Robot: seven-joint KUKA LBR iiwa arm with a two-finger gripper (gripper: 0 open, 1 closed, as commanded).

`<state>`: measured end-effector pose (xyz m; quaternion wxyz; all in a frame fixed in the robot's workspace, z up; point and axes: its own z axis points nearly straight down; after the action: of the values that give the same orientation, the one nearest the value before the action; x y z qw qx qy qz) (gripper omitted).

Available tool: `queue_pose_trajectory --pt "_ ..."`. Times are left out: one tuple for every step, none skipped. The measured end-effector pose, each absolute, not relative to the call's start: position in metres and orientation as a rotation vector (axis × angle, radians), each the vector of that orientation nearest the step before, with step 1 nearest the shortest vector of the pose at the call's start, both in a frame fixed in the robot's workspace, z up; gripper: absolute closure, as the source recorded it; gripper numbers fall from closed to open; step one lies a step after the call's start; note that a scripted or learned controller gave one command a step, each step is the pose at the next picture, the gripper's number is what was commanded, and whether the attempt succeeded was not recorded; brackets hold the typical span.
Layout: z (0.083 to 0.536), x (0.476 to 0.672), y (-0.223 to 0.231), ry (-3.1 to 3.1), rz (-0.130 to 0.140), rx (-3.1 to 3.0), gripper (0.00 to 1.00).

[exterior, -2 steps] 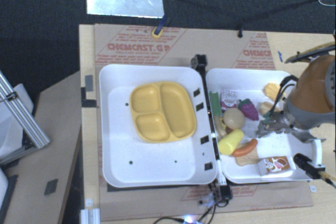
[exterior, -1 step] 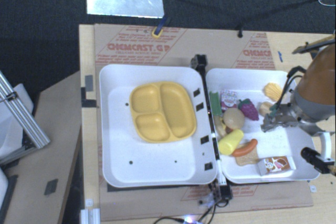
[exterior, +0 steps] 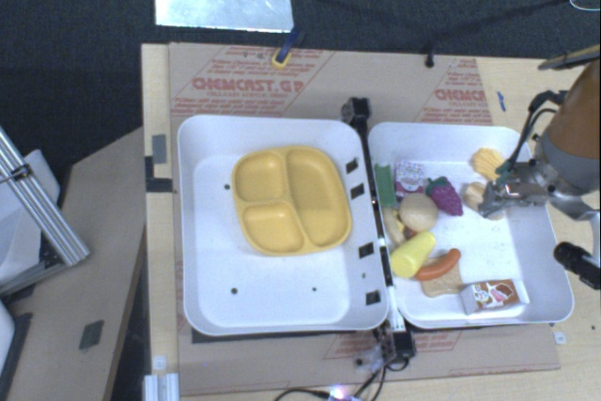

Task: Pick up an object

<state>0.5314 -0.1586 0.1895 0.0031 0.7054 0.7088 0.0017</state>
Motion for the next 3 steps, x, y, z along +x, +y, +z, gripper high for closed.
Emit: queue_pose_trajectory --pt "0.227 0.533 -0.159 2.223 0.005 2.212 1.00" --pt "0.219 0.549 -0.102 2.229 0.003 2.211 1.00" --pt "0.213 0.557 -0.052 2.232 0.003 2.211 1.00"
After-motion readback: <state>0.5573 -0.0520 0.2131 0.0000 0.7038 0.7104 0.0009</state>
